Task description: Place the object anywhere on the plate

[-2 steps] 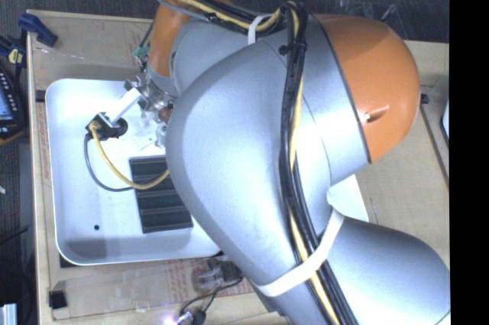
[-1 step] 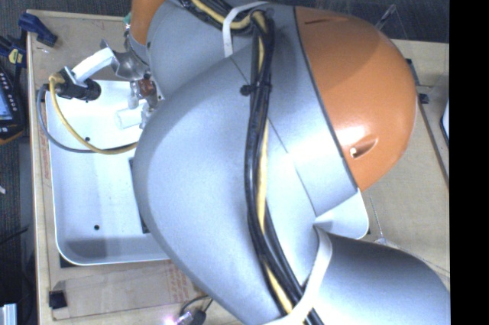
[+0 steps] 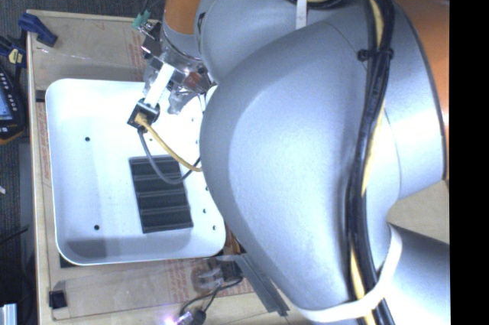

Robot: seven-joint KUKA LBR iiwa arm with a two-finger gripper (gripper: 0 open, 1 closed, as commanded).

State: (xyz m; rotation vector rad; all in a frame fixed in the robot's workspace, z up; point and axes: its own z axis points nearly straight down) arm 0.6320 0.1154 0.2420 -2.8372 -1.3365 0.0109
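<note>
A dark grey ribbed rectangular slab (image 3: 160,195) lies flat on the floor of the left white bin (image 3: 72,132), towards its near right side. My gripper (image 3: 180,92) hangs over the bin's far right part, above and beyond the slab and apart from it. The arm's own grey body hides most of the gripper. I can make out nothing held at it. I cannot tell whether the slab is the plate or the object.
The big grey arm (image 3: 321,140) covers the view's right half and the right bin. A blue clamp (image 3: 37,27) sits on the wooden bench's far left corner. A dark device (image 3: 8,108) lies off the bench's left edge. Cables (image 3: 210,281) lie near the front edge.
</note>
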